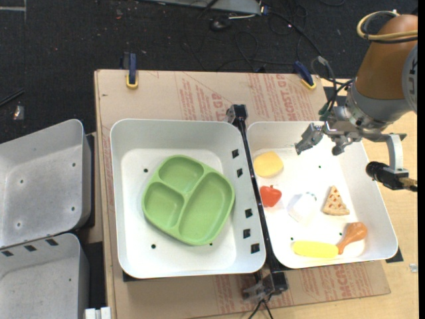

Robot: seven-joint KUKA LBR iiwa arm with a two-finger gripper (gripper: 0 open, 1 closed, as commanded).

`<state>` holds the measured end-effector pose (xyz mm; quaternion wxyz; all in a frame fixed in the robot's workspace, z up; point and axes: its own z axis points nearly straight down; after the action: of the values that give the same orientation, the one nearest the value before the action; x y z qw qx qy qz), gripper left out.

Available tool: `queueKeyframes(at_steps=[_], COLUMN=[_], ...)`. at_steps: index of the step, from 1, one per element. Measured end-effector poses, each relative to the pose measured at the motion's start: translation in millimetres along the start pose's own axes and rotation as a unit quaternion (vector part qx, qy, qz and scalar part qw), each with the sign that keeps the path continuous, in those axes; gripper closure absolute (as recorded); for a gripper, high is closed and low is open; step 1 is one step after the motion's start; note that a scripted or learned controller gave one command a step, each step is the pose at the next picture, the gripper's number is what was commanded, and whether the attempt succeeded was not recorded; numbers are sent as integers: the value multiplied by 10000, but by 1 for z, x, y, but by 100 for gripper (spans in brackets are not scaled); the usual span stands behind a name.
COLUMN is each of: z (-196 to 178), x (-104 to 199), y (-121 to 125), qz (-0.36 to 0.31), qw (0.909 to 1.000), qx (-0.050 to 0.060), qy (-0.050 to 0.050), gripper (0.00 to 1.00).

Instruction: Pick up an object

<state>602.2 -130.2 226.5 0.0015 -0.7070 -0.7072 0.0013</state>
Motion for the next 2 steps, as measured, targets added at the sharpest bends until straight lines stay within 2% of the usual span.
queueKeyframes(at_steps=[2], z=[124], x=[-5], y=[5], qz=[6], qw=[10000], qx=[-2], qy=[1], gripper=[0])
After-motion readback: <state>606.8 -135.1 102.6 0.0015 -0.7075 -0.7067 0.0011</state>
